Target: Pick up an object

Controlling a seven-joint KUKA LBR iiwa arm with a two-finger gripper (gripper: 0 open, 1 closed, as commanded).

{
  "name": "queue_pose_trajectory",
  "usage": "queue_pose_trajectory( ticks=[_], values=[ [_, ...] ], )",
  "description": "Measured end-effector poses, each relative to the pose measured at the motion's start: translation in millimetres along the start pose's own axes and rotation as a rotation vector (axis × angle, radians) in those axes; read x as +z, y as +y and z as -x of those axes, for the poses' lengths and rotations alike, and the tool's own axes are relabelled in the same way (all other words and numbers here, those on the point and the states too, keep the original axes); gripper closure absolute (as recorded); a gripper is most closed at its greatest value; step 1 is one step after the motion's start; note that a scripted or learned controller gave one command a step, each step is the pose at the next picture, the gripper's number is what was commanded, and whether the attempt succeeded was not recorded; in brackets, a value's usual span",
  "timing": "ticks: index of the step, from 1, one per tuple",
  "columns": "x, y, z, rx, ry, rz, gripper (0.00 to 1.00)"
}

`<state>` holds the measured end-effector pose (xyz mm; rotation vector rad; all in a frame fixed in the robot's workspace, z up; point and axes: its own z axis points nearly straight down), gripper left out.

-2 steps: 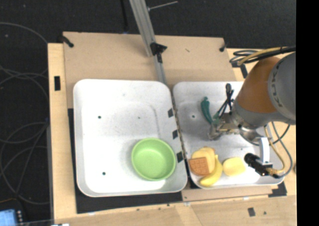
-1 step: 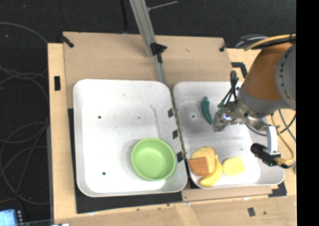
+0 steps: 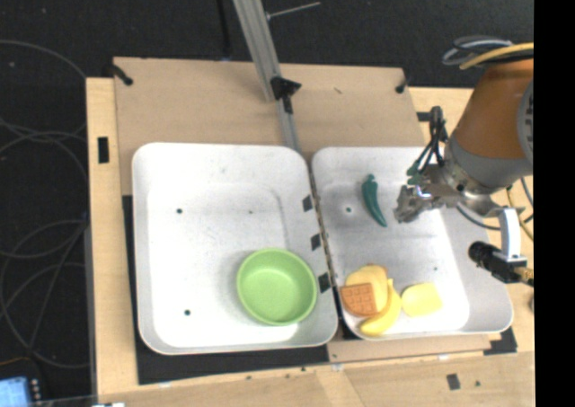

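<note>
My gripper (image 3: 409,205) hangs over the middle of the right bin (image 3: 404,243), just right of a small dark green pepper-like piece (image 3: 373,199) lying on the bin floor. Nothing shows between the fingers. At the bin's front sit a yellow banana-like piece (image 3: 384,316), an orange waffle-like block (image 3: 359,297) on top of it, and a yellow lump (image 3: 421,299) to their right. A light green bowl (image 3: 277,285) stands at the front right of the left bin (image 3: 198,216).
The orange-banded arm (image 3: 494,127) enters from the right above the right bin's far side. A metal pole (image 3: 256,28) slants up from between the bins at the back. Cables and a black clamp (image 3: 490,257) hang by the right rim.
</note>
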<state>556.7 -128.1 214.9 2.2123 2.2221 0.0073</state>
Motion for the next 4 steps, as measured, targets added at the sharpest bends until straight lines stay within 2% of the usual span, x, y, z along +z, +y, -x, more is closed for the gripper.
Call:
queue_pose_trajectory(
  ticks=[1, 3, 4],
  values=[
    [-7.1, 14.2, -61.9, -0.005, 0.003, -0.005, 1.0],
    [-29.7, 38.4, -166.0, -0.005, 0.003, -0.005, 1.0],
    [-27.9, 34.3, -213.4, -0.003, 0.002, -0.007, 1.0]
  ],
)
